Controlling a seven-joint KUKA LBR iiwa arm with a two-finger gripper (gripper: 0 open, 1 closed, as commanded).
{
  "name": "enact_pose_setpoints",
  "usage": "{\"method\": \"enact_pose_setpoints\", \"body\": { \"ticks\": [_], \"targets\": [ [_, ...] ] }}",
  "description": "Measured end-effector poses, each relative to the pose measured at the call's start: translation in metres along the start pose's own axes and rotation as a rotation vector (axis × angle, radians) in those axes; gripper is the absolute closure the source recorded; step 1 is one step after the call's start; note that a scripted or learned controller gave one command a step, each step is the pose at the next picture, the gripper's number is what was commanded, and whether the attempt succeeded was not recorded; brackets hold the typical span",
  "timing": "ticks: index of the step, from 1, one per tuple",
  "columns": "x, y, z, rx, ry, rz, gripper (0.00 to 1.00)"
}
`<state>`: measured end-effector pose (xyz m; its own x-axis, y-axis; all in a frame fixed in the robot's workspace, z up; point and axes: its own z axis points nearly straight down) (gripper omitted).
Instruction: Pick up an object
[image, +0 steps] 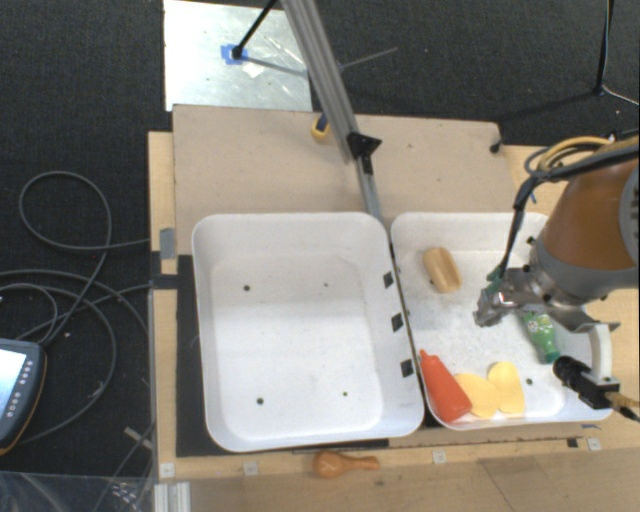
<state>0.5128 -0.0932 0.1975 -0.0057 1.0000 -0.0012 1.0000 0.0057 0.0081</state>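
Observation:
The right bin (470, 232) holds a tan cylinder (441, 269) near its back, and a red cone-shaped piece (443, 386) and two yellow pieces (495, 391) along its front wall. A green bottle (542, 336) lies at the bin's right side, partly under the arm. My gripper (490, 305) hangs over the middle of this bin, between the tan cylinder and the green bottle and just left of the bottle. It is apart from the cylinder. The grey wrist with its orange band (592, 225) covers the bin's right edge.
The left bin (215, 330) stands beside the right one, with a shared divider (398, 320) between them. A slanted metal pole (335, 95) reaches down to the bins' back edge. A tan wooden piece (345, 463) lies on the bench in front of the bins.

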Motion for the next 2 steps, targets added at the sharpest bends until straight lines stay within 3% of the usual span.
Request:
{"method": "enact_pose_setpoints", "body": {
  "ticks": [1, 2],
  "targets": [
    [0.0, 0.002, -0.034, 0.002, 0.0, 0.0, 1.0],
    [0.055, 0.027, -0.038, 0.004, 0.003, -0.005, 1.0]
  ]
}}
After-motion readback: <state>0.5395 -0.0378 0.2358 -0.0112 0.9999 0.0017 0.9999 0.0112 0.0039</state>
